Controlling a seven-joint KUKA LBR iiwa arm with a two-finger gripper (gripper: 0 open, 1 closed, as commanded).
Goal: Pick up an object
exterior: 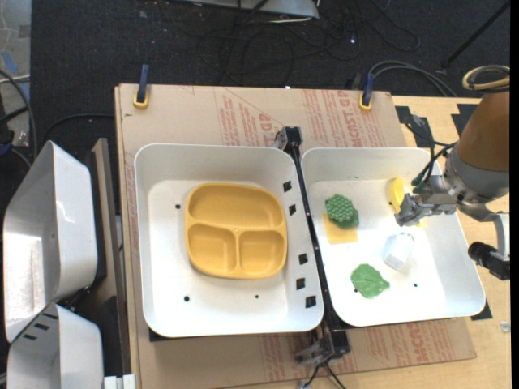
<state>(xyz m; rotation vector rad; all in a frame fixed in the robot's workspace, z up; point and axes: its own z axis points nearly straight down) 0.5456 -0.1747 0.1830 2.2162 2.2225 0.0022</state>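
Nearest the camera, a flat green leafy piece (369,281) lies in the right bin (454,298). Beside a small white block (398,251), the gripper (408,214) hovers near a yellow object (395,190); its grip state is unclear.

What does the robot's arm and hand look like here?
The arm comes in from the right as a rounded shell, orange-brown on top and grey below. Its hand is a small grey metal piece with dark parts, over the right bin. A black fitting sticks out below the arm, and thin dark cables run beside the wrist.
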